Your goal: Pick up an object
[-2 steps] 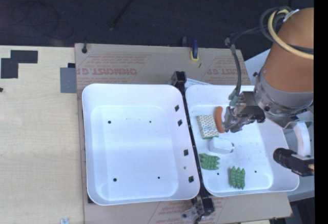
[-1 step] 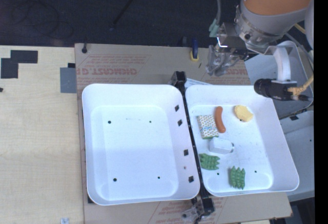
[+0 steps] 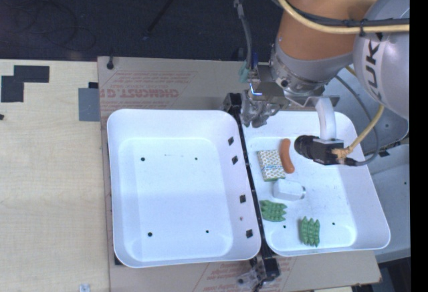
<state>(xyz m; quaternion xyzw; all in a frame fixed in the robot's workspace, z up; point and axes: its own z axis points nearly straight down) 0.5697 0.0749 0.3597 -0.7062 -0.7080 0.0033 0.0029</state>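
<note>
**Hand at the back edge, objects toward the front**

Two white bins are carried side by side on the worktop. The left bin holds nothing to pick; every candidate lies in the right bin. The arm is seen over that bin's back left corner, with the hand hanging low beside the wall shared by the bins. Whether the hand is open or closed cannot be told, and nothing is seen held in it.

The nearest objects lie toward the front edge from the hand: a patterned packet and, touching its right side, an orange sausage whose long axis runs back to front. A white block and two green pieces lie nearer the front edge.
</note>
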